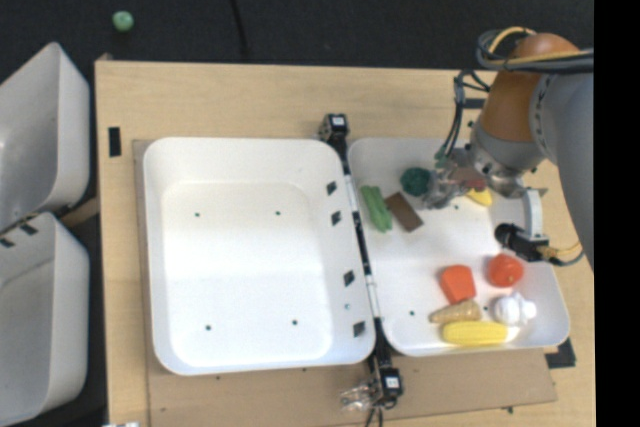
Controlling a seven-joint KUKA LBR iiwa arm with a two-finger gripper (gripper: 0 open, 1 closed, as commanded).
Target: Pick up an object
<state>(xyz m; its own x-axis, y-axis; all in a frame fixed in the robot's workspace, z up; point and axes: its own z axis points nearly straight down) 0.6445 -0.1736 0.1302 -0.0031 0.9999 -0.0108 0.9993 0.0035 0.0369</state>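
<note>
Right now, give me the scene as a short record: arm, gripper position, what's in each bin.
arm: reaches in from the right, over the right bin
gripper: at that bin's far end, beside the dark green ball
near gripper: green block, brown block, yellow piece
bin front: orange block, red piece, white piece, banana
left bin: white, bare floor
</note>
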